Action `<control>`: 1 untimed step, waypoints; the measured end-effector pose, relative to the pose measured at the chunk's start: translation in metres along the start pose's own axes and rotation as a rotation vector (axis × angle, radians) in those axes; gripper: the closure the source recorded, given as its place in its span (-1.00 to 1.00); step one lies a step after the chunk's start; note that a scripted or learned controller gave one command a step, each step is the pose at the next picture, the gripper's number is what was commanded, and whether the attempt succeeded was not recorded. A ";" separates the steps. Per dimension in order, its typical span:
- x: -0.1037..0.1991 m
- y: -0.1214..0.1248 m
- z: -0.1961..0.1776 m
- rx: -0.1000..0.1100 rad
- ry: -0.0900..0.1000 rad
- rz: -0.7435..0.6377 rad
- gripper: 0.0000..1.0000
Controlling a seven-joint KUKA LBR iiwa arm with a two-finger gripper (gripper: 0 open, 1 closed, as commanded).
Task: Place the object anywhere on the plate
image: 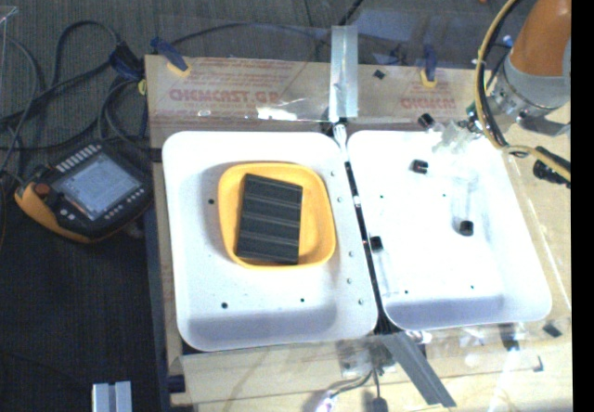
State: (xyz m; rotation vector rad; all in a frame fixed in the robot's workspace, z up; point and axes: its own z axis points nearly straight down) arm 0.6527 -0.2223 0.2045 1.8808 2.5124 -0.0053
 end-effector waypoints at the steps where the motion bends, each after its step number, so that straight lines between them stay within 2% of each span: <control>1: 0.000 0.000 0.000 0.000 0.000 0.000 -1.00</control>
